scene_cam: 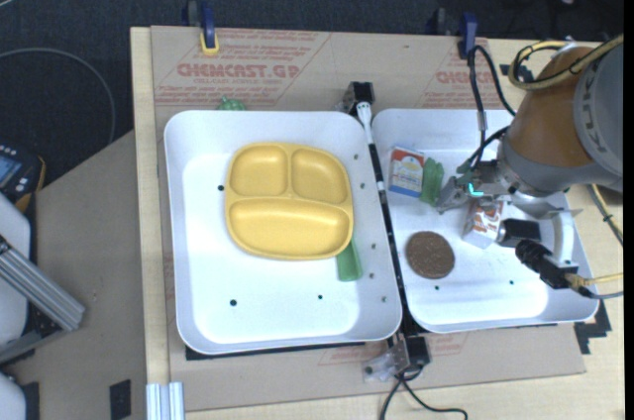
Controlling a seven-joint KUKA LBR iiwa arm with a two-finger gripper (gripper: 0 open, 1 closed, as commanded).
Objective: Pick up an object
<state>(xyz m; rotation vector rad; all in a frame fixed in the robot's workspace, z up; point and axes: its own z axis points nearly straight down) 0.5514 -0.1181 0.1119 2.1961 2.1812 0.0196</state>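
In the right bin (495, 309) lie a small white carton with red and blue print (405, 171), a green piece (433, 182) beside it, a brown round disc (431, 255) and a red and white packet (482, 226). My gripper (475, 198) hangs low over the middle of this bin, between the green piece and the packet, directly above the packet's upper end. The grey wrist and orange band (555, 126) hide the bin's right side. In the left bin (198, 250) a yellow divided plate (289, 201) rests, with a green stick (348, 263) at its lower right edge.
A black cable (482, 101) runs along the bench from the blue clamp (468, 34) to the wrist. The ridge between the bins (381, 210) lies just left of the carton. Another green scrap (232, 104) sits outside the left bin's far rim.
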